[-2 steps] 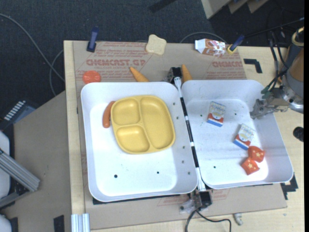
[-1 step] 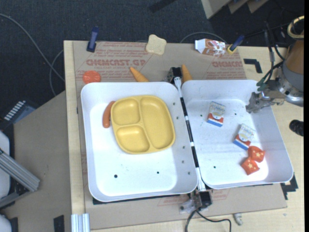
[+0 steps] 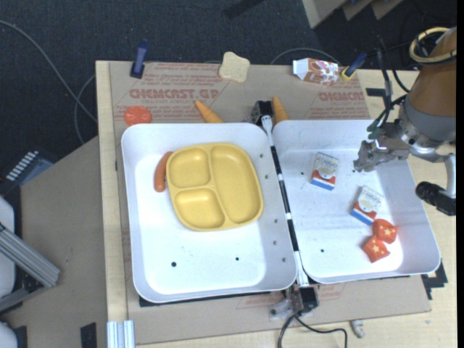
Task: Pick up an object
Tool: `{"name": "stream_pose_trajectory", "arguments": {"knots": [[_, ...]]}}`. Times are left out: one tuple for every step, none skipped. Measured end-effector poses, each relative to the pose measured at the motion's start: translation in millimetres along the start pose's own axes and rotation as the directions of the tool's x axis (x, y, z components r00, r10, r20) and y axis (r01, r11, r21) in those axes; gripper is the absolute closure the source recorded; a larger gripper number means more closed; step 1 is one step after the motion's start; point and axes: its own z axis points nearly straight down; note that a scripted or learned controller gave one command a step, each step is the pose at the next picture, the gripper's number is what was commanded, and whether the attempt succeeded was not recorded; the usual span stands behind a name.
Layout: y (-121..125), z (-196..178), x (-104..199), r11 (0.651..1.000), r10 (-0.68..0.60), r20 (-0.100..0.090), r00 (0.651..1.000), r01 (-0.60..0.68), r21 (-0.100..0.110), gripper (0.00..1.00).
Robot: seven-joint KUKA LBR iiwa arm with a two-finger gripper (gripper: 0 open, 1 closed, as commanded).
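Observation:
In the right bin [image 3: 341, 267] lie two small white cartons with red and blue print, one [image 3: 324, 171] near the middle and one [image 3: 367, 204] lower right. Two red strawberry-like pieces [image 3: 379, 239] sit near the bin's front right corner. My gripper [image 3: 371, 155] hangs over the upper right part of this bin, to the right of the first carton and above the second. Nothing shows between its fingers. The left bin [image 3: 210, 274] carries a yellow divided plate [image 3: 214, 185] with a red sausage [image 3: 161, 172] at its left side.
On the cardboard behind the bins lie a slice of bread [image 3: 233, 66], a carrot [image 3: 207, 112], a red disc [image 3: 136, 114], a blue clip [image 3: 138, 57] and a small milk carton [image 3: 316, 69]. Cables run at the back right.

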Motion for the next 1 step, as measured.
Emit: {"name": "stream_pose_trajectory", "arguments": {"knots": [[-3.6, 17.3, -5.7, 1.000, 0.002, 0.001, 1.000, -0.002, 0.001, 1.00]]}}
